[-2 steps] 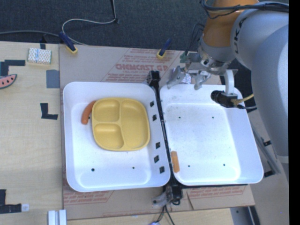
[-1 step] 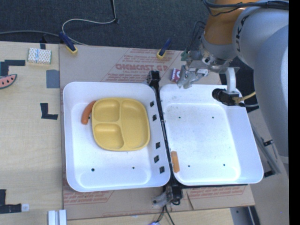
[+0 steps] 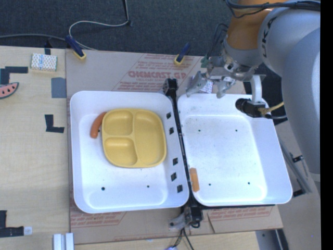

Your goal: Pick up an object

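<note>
A yellow divided plate (image 3: 133,138) lies in the left bin (image 3: 122,198). An orange sausage-shaped piece (image 3: 95,125) rests against the plate's left rim. A second small orange piece (image 3: 194,179) lies in the right bin (image 3: 260,191), at its near left wall. My gripper (image 3: 208,86) hangs over the far left edge of the right bin, well away from both orange pieces. Its two grey fingers (image 3: 194,84) are spread apart and look open. A small pale patch shows between them; I cannot tell what it is.
A black divider with clips (image 3: 176,139) runs between the bins. Two blue and yellow clamps (image 3: 76,47) (image 3: 182,53) hold the cardboard sheet (image 3: 145,74) at the back. A sponge (image 3: 43,62) and a watermelon-slice toy (image 3: 8,90) lie on the bench at the left.
</note>
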